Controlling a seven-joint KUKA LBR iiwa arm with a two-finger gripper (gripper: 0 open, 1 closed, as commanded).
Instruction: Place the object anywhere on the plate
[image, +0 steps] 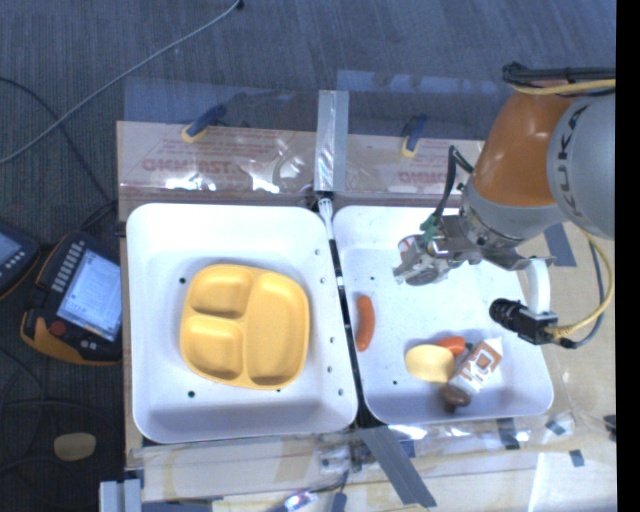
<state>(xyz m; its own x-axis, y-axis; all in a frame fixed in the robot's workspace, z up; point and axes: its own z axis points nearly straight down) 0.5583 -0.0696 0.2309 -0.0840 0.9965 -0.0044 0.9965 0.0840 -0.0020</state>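
Camera view: gripper (412, 262) state indeterminate, nothing visibly held, above right bin (520, 400); pre-grasp step, next descend on sausage (365, 321) for plate (244, 325).

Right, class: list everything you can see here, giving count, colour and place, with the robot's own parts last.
Bins: two, white, side by side on the bench.
Plate: one, yellow, three compartments, in the left bin.
Sausage-shaped item: one, orange, right bin, by the divider.
Small items cluster: yellow piece, orange-red piece, carton, brown piece, right bin's near side.
Handheld controller: one, orange and black, floor at left.
Arm: one, grey with orange band.
Gripper: one, above the right bin.
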